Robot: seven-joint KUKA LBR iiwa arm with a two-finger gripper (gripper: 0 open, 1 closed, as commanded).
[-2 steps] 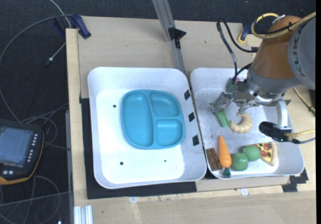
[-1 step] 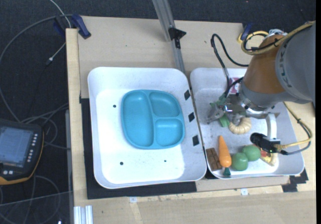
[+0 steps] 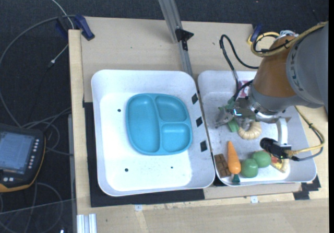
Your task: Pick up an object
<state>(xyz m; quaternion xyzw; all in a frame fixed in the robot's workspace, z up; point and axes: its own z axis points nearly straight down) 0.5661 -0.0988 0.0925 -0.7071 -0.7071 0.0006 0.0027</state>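
I've got the gripper (image 3: 233,115) low in the right bin (image 3: 209,96), beside the beige ring (image 3: 250,131) near its middle, presumably hunting a pick, but its grip state I cannot tell.

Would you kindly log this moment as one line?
gripper low in right bin | beside beige ring | carrot untouched | nothing visibly held

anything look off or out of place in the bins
Nothing looks spilled or broken. The blue divided plastic plate lies flat in the left white bin; the orange toy carrot and other small toys crowd the right white bin's near end.
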